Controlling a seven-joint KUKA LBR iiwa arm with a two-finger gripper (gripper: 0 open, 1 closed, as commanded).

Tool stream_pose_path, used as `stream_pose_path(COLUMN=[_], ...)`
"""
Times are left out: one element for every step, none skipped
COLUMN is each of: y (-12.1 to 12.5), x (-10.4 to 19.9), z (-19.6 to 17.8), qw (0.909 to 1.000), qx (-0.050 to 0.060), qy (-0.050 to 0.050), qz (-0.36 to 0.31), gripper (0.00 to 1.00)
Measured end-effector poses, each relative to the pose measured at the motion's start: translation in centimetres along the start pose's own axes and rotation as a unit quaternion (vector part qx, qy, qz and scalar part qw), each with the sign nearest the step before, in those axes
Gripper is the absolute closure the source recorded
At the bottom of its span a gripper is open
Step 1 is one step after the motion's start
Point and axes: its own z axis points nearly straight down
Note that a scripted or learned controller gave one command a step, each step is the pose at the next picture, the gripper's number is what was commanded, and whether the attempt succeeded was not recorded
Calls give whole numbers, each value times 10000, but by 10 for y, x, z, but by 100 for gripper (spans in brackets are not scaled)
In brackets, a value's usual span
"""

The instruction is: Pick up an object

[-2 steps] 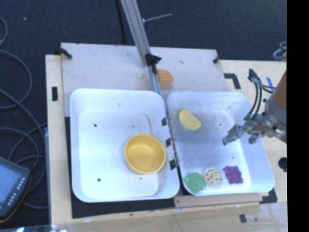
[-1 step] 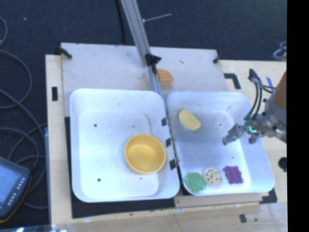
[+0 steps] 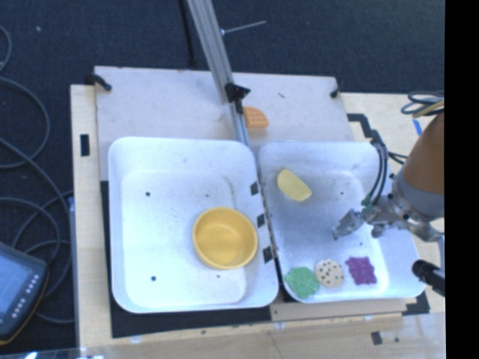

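Over the right bin (image 3: 329, 159), seen from the fixed camera above, the hand (image 3: 350, 224) hung low above bare white floor, with nothing visibly between its fingers; how far they stood apart could not be told at this angle. No object was yet taken. The nearest candidates lay along the bin's near edge: a green round piece (image 3: 301, 281), a pale speckled cookie-like disc (image 3: 328, 273) just beside it, and a purple knobbly piece (image 3: 362, 270), perhaps toy grapes. A yellow wedge-shaped piece (image 3: 293, 185) sat apart toward the far side. To do the grasp well, I judged the hand should pick one isolated target, such as the yellow wedge, since the green piece and disc lay close enough to foul a finger. All looked like smooth moulded plastic, likely light and slippery. A yellow bowl (image 3: 224, 237), glossy and round-rimmed, sat in the left bin (image 3: 142, 170); an orange piece (image 3: 255, 118) lay on the tabletop (image 3: 165, 103) beyond.
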Motion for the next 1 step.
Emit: stream_pose_path(y=[0], x=[-2], z=[42], qw=[10000], qx=[-7], qy=[-3], qz=[5], gripper=[0])
